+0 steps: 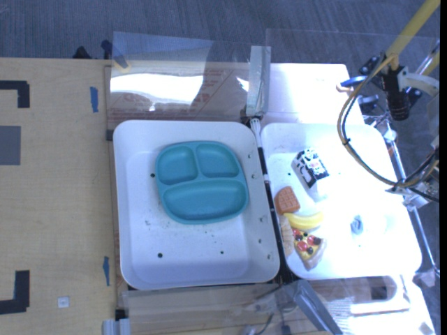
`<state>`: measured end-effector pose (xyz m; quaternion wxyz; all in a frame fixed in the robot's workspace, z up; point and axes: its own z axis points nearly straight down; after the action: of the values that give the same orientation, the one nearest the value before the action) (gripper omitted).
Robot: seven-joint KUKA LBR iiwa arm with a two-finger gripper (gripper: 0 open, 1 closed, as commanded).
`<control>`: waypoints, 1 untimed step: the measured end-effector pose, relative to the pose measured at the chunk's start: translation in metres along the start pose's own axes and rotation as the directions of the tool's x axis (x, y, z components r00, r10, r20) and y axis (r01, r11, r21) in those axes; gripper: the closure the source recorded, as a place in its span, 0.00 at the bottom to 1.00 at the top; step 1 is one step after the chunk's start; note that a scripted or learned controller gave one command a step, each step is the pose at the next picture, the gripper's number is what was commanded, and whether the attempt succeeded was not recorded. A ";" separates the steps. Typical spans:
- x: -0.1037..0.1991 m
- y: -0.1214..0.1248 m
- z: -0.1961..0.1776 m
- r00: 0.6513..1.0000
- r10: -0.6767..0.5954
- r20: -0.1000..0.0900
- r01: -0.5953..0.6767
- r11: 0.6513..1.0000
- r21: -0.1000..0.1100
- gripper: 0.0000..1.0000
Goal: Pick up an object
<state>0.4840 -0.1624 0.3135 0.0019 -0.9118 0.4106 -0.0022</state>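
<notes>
- The pick has not started, judging by how things lie: every candidate rests on the floor of the right bin [377, 187] and nothing is lifted.
- I cannot tell whether the gripper is released or clenched; nothing in this view settles it.
- The objects to choose from sit along the right bin's left edge. A black-and-white packet [310, 167] is towards the far left corner, with a brown cracker [287, 200] just nearer than it.
- A toy banana [306, 220] touches or nearly touches the cracker, and a pizza slice [308, 246] lies just beside the banana, by the near left corner.
- A small blue-grey piece [357, 224] lies alone near the bin's middle, well apart from the rest.
- The next move, as I judge it, calls for choosing one target and coming straight down over it. The lone blue-grey piece or the packet offers clear sides; the banana, cracker and pizza slice are crowded together and close to the bin wall, which could block a finger.
- The left bin [126, 187] carries a teal divided plate [201, 181] around its middle.
- Both bins are white and shallow; the right one is brightly lit, washing out detail.
- The bench [56, 187] is pale wood, and a clear panel [174, 82] stands at the far edge.
- Looping cables [347, 145] hang over the right bin's far right corner.
</notes>
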 end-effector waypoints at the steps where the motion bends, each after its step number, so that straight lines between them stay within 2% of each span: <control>1: 0.011 -0.008 -0.033 0.850 -0.527 0.001 0.527 0.850 0.002 1.00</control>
<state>0.4970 -0.1654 0.3462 0.0021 -0.9894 0.1451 -0.0023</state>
